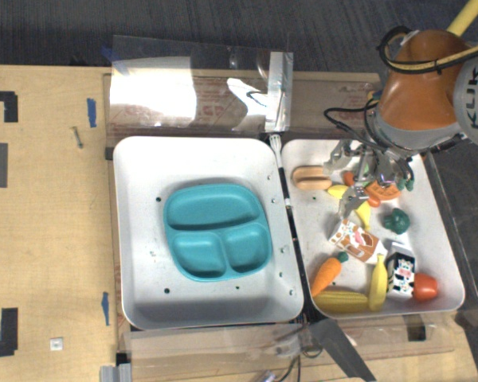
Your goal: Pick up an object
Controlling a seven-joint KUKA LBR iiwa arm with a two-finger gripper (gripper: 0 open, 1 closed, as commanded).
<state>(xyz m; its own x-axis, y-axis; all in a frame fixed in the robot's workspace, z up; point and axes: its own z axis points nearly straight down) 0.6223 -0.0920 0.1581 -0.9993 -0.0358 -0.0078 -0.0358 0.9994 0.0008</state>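
Observation:
My gripper (355, 191) hangs low over the far half of the right bin (446, 237), under the orange wrist band. It sits among several toy foods: a hot dog (311, 179) to its left, an orange piece (382, 189) to its right, and a small yellow piece (361, 214) just below it. A green broccoli (396, 220) lies further right. A small printed carton (354, 240) lies nearer the front. Nothing is visibly lifted off the bin floor.
Along the right bin's front lie a carrot (327, 273), a corn cob (340, 299), a banana (378, 280), a cow-print carton (401, 271) and a red tomato (425, 287). The left bin (135, 213) holds a teal divided plate (217, 229). Clear plastic sheeting (191, 94) stands behind.

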